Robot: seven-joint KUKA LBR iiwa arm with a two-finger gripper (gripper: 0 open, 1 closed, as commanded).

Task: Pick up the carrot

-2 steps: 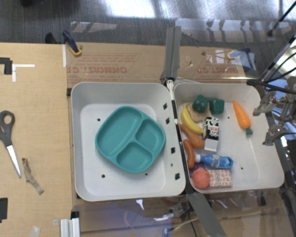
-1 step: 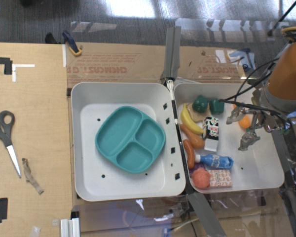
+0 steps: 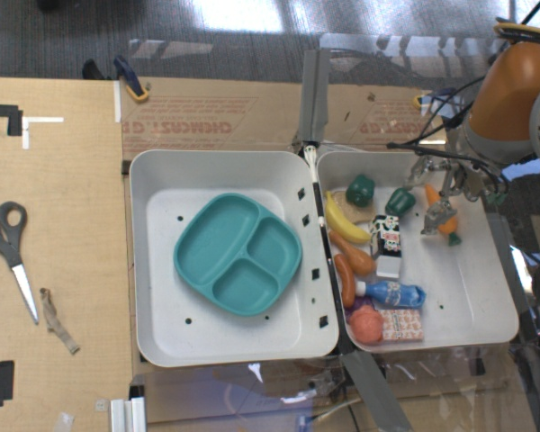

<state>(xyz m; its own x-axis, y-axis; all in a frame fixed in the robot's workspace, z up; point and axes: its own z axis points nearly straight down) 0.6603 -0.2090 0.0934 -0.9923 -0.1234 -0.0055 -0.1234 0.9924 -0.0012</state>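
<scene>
Two shallow white bins sit side by side on the bench: the left bin (image 3: 153, 268) bears a teal three-compartment plastic plate (image 3: 238, 253), and the right bin (image 3: 472, 309) holds the jumble of toy food. From the right the grey arm with its orange band (image 3: 515, 93) reaches in over the right bin's far corner. Its metal two-finger gripper (image 3: 439, 212) hangs low with a small orange carrot (image 3: 445, 214) showing between its fingers, orange above and below the fingertips. To its left lie two green peppers (image 3: 361, 188), a yellow banana (image 3: 345, 223), a black-and-white milk carton (image 3: 389, 238), orange sausages (image 3: 346, 268), a blue-labelled bottle (image 3: 393, 292) and a pink ball (image 3: 366, 325). Grey-handled scissors (image 3: 11, 241) rest on the wooden bench at far left.
</scene>
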